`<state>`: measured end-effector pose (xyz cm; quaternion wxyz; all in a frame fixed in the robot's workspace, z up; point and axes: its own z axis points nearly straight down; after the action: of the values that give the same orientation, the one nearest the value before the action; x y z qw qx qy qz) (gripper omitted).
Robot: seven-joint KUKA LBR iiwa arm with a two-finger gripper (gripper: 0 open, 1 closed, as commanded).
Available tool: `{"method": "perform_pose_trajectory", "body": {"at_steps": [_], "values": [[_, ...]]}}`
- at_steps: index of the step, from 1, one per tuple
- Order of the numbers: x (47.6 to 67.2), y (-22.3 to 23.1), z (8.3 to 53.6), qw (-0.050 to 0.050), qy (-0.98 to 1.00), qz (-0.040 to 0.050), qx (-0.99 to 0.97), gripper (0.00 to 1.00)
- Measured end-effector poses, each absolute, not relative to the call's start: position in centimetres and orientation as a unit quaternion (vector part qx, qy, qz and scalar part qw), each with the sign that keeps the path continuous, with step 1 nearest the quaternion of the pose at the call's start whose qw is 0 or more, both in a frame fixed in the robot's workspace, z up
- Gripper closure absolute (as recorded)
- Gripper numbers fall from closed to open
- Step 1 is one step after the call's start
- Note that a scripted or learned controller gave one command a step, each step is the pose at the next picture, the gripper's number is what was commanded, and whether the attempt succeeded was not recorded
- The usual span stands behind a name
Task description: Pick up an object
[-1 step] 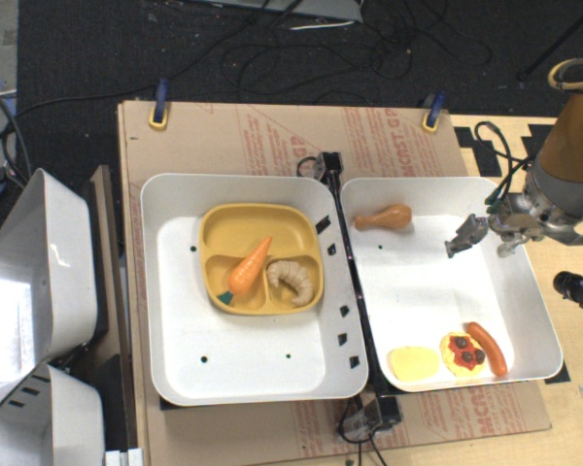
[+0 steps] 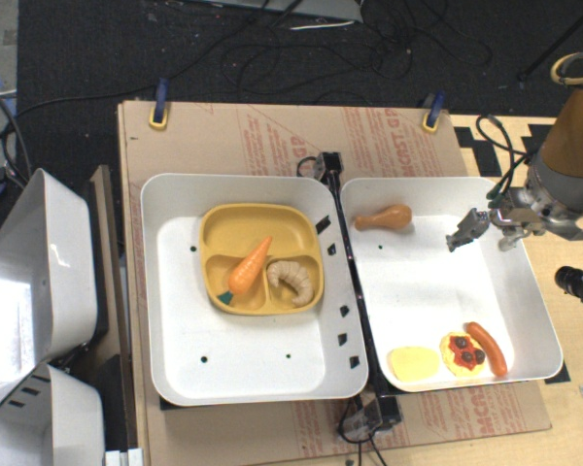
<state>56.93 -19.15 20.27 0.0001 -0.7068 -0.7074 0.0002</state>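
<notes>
In the right bin (image 2: 437,289), a brown toy drumstick (image 2: 384,219) lies near the far left corner. Along the near edge sit a yellow round slice (image 2: 413,362), a small pizza piece with red topping (image 2: 463,354) and a red sausage (image 2: 488,348). My gripper (image 2: 486,235) hangs over the bin's far right part, to the right of the drumstick and apart from it. Its fingers (image 2: 463,231) stand open with nothing between them.
The left bin (image 2: 175,357) holds a yellow divided plate (image 2: 219,231) carrying an orange carrot (image 2: 250,265) and a pale shrimp (image 2: 291,280). A black divider (image 2: 348,280) runs between the bins. White containers (image 2: 39,280) stand off the bench to the left.
</notes>
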Motion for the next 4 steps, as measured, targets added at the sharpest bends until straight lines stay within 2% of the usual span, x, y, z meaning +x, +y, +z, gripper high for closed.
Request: {"method": "perform_pose_trajectory", "body": {"at_steps": [2, 3, 4], "values": [[55.5, -18.9, 10.2, 0.002, -0.706, 0.0013, -0.708, 0.0], [55.5, -18.9, 9.2, 0.001, -0.707, 0.0005, -0.708, 0.0], [55.5, -18.9, 10.2, 0.0, -0.707, -0.0001, -0.708, 1.0]]}}
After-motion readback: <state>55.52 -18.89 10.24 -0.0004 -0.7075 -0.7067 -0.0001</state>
